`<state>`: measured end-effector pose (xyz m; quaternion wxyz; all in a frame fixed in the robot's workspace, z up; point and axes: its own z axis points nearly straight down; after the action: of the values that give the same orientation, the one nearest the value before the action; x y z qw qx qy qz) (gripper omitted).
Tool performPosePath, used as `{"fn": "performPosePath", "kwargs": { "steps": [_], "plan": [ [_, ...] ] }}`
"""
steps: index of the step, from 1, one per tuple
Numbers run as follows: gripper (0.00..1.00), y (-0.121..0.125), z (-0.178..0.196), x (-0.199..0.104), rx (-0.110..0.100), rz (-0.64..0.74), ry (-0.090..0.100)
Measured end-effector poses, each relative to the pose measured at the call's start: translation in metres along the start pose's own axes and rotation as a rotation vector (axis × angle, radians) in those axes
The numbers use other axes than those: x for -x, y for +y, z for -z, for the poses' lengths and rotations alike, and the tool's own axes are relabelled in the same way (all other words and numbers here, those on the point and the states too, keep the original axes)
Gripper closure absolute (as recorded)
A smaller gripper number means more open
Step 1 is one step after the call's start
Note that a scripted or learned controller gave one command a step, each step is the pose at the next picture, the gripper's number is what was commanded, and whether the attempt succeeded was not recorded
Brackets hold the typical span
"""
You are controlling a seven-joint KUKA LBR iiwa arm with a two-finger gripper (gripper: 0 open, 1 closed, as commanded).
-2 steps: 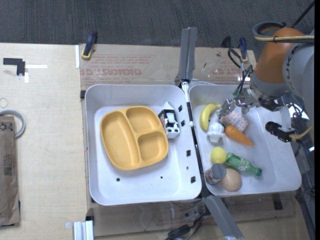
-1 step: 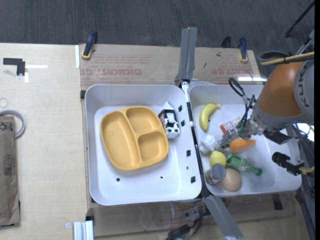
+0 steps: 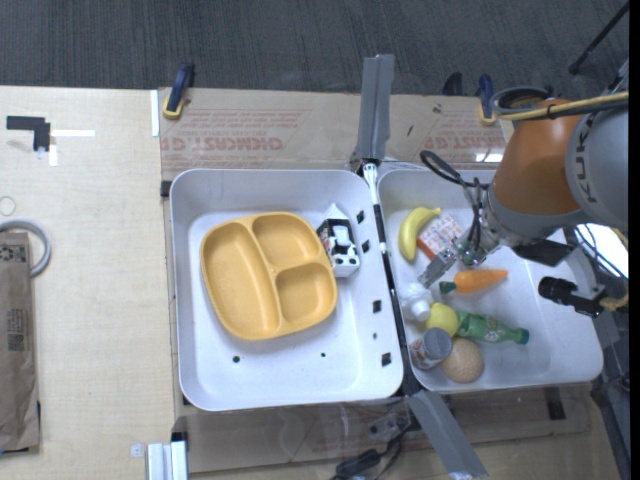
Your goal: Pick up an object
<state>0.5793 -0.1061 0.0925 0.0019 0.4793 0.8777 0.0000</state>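
**Arm low over the crowded right bin**

The tool [image 3: 452, 265] hangs inside the right bin [image 3: 575, 368], just above the carrot [image 3: 478, 280] and beside the banana [image 3: 414, 230]. A green bottle [image 3: 492, 329], a lemon [image 3: 442, 319] and a brown round fruit [image 3: 463, 361] crowd its front edge. The left bin [image 3: 200, 368] holds a yellow divided plate [image 3: 267, 273], a small black-and-white toy [image 3: 340, 246] touching its right rim.
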Motion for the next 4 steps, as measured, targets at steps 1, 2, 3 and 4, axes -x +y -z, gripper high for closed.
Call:
{"fn": "performPosePath", "kwargs": {
  "steps": [1, 2, 3, 4],
  "plan": [
    [1.00, 0.000, 0.009, 0.001, 0.002, -0.004, -0.001],
    [1.00, 0.017, 0.100, -0.012, 0.000, 0.150, 0.001],
    [1.00, 0.070, 0.099, -0.080, -0.002, -0.153, 0.002],
    [1.00, -0.022, 0.099, -0.037, -0.002, 0.167, 0.003]
  ]
}}
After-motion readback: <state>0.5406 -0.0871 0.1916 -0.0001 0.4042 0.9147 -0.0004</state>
